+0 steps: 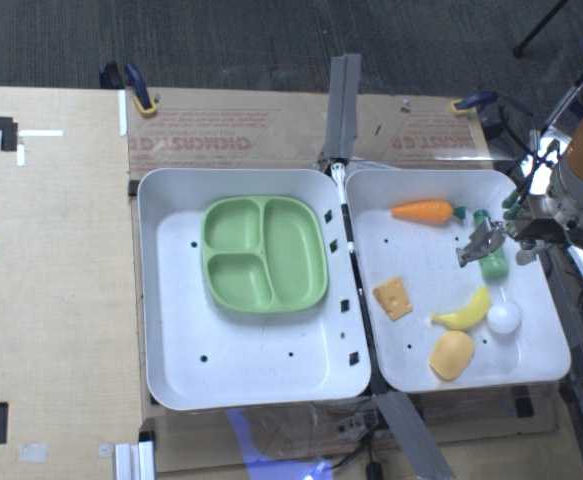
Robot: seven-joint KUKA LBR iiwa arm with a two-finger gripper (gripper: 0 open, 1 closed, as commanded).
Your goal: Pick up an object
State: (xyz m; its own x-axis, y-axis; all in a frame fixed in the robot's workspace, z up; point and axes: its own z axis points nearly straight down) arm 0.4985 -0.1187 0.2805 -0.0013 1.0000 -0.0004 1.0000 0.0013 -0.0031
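We see the hand [481, 243] low over the right bin [411, 363], its metal fingers just beside a small green object [493, 264]; whether they are spread or pressed together we cannot tell, and nothing shows between them, so we judge that no object is held yet. The risk, as we read it, is crowding: the green object lies near the bin's right wall and close to the banana [464, 313] and a white ball [503, 318], so a descent slightly off could push it away, or a finger could land on it instead of straddling it. The ball would roll at a nudge. The right bin also holds a carrot [423, 211] near its far side, a cheese wedge [393, 298] lying well apart from the rest, and a yellow-orange rounded fruit [451, 355] near its front edge. The left bin [171, 358] holds a green divided plate [266, 255], with nothing in its three compartments.
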